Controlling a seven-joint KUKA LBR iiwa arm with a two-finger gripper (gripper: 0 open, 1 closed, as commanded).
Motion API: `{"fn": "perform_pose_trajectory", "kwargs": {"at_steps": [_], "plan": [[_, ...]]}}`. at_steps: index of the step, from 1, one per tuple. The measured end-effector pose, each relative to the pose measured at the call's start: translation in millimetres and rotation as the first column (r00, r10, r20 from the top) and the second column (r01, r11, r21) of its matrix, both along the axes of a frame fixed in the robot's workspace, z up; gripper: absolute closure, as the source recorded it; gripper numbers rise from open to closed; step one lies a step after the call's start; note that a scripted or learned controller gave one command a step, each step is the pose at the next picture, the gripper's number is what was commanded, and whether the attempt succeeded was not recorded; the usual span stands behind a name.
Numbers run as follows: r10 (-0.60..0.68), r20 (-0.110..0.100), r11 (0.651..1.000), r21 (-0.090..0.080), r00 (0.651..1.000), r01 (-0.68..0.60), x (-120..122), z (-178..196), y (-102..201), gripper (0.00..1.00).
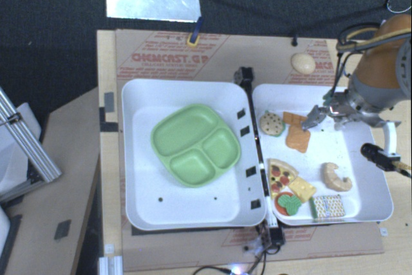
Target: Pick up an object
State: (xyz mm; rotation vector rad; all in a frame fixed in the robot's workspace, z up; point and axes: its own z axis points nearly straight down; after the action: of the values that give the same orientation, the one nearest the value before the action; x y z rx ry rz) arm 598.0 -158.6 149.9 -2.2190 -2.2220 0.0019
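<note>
So the closest candidate for a grab looks like the orange cracker piece (297,138), lying flat in the right bin (370,158) near its upper left part, just beside a chocolate chip cookie (271,123). There's a smaller orange bit (293,118) right above it. The gripper (315,119) sits just up and to the right of the cracker, so the piece lies down-left from the fingers. Can't tell if the fingers are spread or closed, they're a grey blur at this angle. The cracker's long axis runs roughly top to bottom, tilted a little. Further out: a croissant (337,177), pizza slice (282,172), cheese wedge (302,189), and the green divided plate (195,145) in the left bin (138,138).
</note>
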Motion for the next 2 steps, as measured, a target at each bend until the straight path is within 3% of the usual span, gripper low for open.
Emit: {"fn": "perform_pose_trajectory", "kwargs": {"at_steps": [1, 2], "plan": [[0.0, 0.0, 1.0, 0.0, 1.0, 0.0, 3.9, -60.0, -5.2, 0.0], [0.0, 0.004, 1.0, -0.001, 1.0, 0.0, 5.0, -64.5, -5.1, 0.0]]}}
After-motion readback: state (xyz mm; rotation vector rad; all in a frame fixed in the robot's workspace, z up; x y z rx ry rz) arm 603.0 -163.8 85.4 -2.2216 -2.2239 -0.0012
